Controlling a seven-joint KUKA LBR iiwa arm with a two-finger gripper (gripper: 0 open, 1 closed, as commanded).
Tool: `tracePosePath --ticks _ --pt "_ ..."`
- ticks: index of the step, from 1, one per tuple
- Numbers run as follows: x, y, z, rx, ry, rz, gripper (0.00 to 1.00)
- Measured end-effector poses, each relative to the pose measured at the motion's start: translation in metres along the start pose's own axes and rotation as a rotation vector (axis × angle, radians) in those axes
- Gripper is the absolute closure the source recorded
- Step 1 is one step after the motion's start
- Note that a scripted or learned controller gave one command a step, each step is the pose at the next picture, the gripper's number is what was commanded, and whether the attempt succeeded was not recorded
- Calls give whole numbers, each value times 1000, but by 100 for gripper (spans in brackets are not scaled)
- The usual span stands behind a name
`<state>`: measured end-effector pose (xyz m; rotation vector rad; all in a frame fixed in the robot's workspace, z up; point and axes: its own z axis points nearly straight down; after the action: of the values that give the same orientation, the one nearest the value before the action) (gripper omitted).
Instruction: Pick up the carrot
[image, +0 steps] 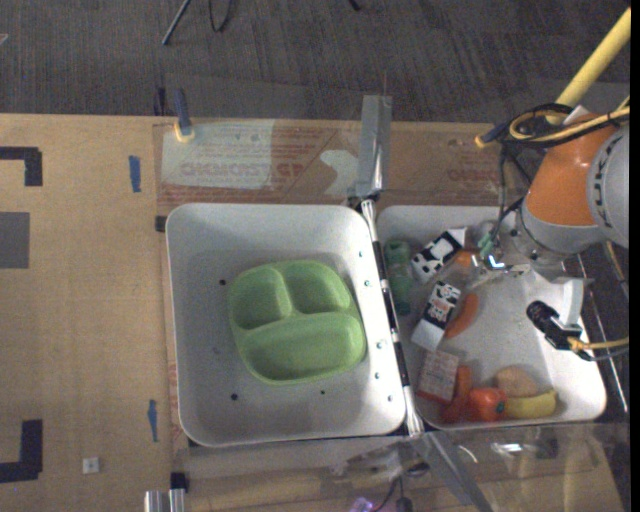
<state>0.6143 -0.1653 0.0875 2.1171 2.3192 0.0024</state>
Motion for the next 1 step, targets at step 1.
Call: tracePosePath --ticks 1 --pt "-1 1 -11 -4 -1 2 100"
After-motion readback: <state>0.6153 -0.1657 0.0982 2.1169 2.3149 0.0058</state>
